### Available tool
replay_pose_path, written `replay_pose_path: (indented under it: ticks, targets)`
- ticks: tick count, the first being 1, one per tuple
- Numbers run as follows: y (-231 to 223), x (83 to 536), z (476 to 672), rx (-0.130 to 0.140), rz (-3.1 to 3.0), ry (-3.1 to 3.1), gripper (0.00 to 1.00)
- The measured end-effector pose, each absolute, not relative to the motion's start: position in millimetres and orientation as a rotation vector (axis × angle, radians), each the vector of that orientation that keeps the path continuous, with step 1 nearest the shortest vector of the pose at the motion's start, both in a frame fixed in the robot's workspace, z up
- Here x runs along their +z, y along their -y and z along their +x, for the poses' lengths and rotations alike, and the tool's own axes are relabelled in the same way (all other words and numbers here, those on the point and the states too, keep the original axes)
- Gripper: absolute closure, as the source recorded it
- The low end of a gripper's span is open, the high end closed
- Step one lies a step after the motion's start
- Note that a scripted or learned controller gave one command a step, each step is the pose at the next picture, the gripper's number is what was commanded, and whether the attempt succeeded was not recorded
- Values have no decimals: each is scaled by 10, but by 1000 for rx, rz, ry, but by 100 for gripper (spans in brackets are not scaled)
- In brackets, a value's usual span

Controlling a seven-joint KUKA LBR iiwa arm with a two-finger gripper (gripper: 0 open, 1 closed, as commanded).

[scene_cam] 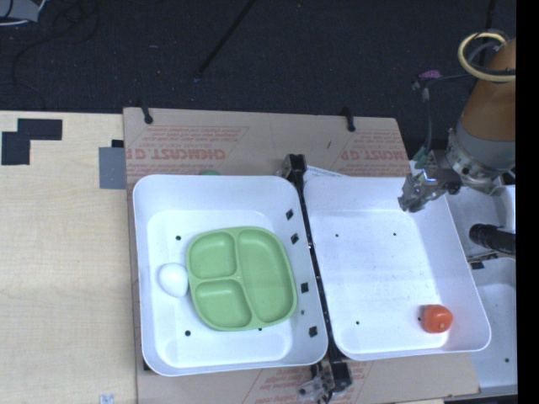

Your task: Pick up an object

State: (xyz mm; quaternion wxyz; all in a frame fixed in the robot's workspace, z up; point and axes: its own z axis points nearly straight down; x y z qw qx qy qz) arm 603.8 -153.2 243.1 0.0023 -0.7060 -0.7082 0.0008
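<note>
Lying in the right bin's near corner, orange ball [435,318] well apart from hand [414,197], grip state unclear

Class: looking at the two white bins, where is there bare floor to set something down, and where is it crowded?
Right bin: mostly bare, between the divider and the orange ball. Left bin: crowded by the green tray and white egg; a bare strip along its far wall.

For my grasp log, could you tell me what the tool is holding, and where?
Nothing: the tool hangs over the right bin's far edge, well apart from the orange ball.
</note>
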Motion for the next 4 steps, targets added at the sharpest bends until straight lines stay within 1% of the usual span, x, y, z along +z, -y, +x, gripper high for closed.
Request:
replay_pose_path:
  ticks: [1, 2, 3, 4]
  targets:
    - [967, 2416, 6016, 1, -2213, 2223, 100]
    - [460, 2481, 5856, 1, -2213, 2223, 100]
    - [-48, 2523, 5742, 4, -2214, 2222, 100]
    - [-577, 2514, 5552, 5, -2213, 2222, 100]
